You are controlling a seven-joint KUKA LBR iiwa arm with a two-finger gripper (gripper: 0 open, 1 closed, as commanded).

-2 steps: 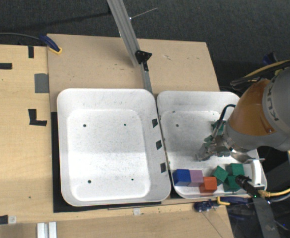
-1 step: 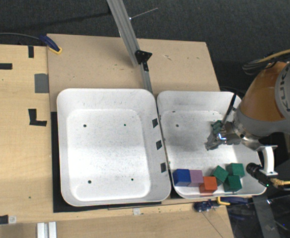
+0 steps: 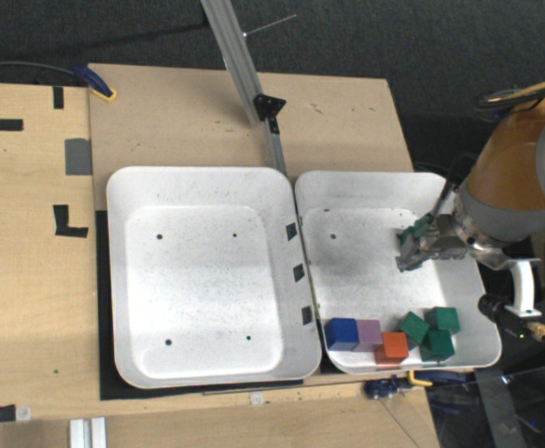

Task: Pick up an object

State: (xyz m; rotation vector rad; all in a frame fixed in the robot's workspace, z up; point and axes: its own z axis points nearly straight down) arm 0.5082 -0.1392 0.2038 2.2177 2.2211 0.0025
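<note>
Blocks (image 3: 394, 336) are sitting along the right bin's (image 3: 366, 194) near edge. Gripper (image 3: 411, 250) is hovering near the far right side, seemingly pinching something green. Next job is lifting up.

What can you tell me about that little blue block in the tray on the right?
The blue block is a small cube, matte and solid-coloured; its material is hard to judge. It sits flat on the floor of the right bin, near that bin's front left corner. A pale purple block sits right beside it, apparently touching. The gripper is well away from it, farther back in the bin.
</note>
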